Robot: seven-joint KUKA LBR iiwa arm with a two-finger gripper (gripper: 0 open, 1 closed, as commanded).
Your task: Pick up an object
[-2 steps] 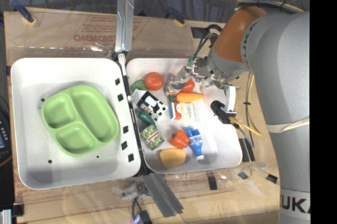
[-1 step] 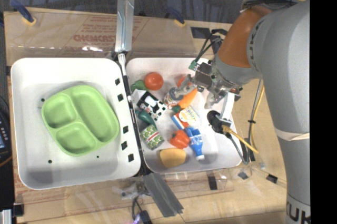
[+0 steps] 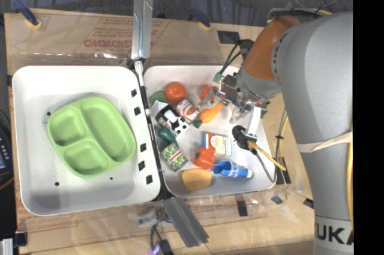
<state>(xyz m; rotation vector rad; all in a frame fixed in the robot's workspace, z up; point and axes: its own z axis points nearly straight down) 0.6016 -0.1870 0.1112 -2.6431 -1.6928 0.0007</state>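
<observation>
Toys (image 3: 198, 134) fill rt bin (image 3: 264, 183); lt bin (image 3: 30, 128) holds green tray (image 3: 90, 137).

left bin (image 3: 30, 128): open floor around green plate (image 3: 91, 136) | right bin (image 3: 264, 179): toys crowd left and bottom, tomato (image 3: 175, 92), blue bottle (image 3: 231, 171) | arm (image 3: 312, 80) blocks right rim

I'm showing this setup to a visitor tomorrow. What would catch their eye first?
The big grey arm with its orange band, reaching in from the right over the right bin. That bin's colourful clutter comes next: a red tomato, a blue bottle. In the left bin lies a bright green divided plate.
</observation>
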